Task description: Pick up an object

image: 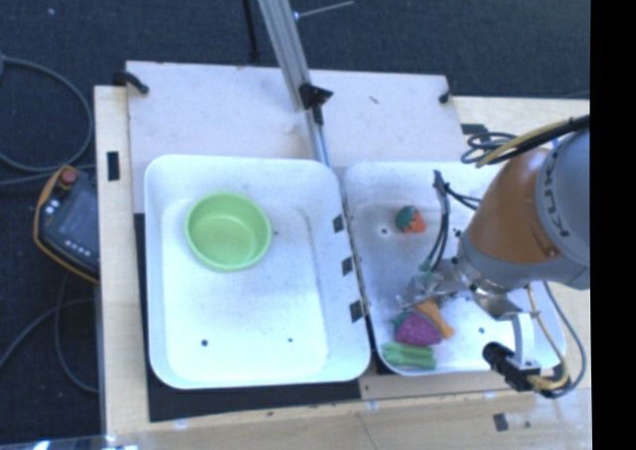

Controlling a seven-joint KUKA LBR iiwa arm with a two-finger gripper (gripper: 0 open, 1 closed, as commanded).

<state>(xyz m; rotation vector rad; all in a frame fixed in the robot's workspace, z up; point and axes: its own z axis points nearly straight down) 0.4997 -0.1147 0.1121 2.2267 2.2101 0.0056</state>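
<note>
bench (pixel 219 110): pale board, bare along far edge | left bin (pixel 164 339): white, toward left edge | right bin (pixel 373 185): white, touching it, toward right edge | both reach near edge

Bright, bluish, soft focus (faint shadows)

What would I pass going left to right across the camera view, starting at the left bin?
Left bin → green bowl → right bin → small orange and green toy → the arm's orange band. The purple, orange and green toys near the tool overlap, so I leave them out.
</note>
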